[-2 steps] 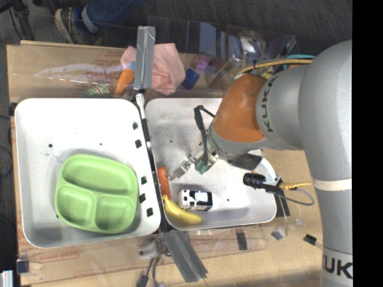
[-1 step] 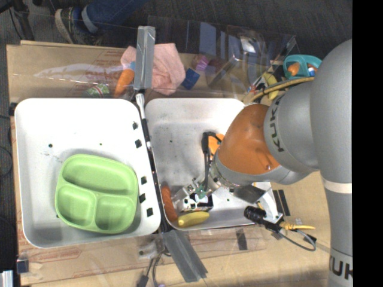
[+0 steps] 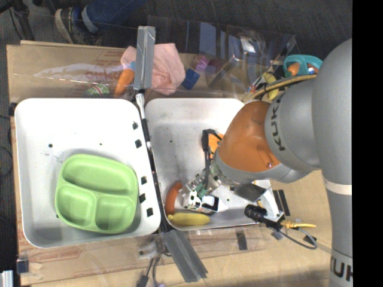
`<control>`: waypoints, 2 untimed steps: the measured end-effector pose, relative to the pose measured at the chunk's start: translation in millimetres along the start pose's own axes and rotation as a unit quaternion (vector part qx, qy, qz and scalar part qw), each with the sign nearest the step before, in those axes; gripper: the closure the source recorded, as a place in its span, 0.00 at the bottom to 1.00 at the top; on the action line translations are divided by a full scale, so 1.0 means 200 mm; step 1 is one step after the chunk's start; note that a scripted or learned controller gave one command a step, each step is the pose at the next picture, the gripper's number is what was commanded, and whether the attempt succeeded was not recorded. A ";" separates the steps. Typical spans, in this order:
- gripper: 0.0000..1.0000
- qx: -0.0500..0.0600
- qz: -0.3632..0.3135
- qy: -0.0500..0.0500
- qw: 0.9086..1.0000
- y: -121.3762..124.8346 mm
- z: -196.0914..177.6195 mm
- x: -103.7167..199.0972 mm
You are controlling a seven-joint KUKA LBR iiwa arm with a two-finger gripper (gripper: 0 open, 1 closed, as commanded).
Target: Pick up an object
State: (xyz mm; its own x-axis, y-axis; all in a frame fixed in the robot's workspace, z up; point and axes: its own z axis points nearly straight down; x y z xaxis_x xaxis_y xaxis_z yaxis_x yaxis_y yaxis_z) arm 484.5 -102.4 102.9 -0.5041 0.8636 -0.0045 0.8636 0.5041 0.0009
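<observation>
My gripper [image 3: 200, 194] is low in the right bin [image 3: 179, 124], near its front edge, under the grey arm and its orange band. Just left of the gripper lies an orange-red rounded object [image 3: 172, 197], close to it or touching it. A yellow banana [image 3: 188, 219] lies along the bin's front wall, right below the gripper. A black and orange item [image 3: 209, 140] sits behind the wrist in the middle of the bin, partly hidden by the arm. I see nothing clearly held.
The left bin [image 3: 36, 130] holds a green divided plate [image 3: 96, 192]. Behind the bins lie a pink cloth [image 3: 163, 64], an orange item [image 3: 124, 81], a blue block [image 3: 190, 78] and clear plastic. The rear half of the right bin shows bare floor.
</observation>
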 end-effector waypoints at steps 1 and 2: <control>0.00 0.000 0.000 0.000 1.000 0.00 0.00 0.00; 0.00 0.001 0.169 0.000 0.986 0.12 0.05 -0.05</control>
State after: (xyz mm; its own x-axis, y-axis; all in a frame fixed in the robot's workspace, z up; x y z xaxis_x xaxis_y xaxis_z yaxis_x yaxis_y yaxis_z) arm 509.9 -100.1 93.0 -0.1885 0.9821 -0.0040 0.9821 0.1885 0.0011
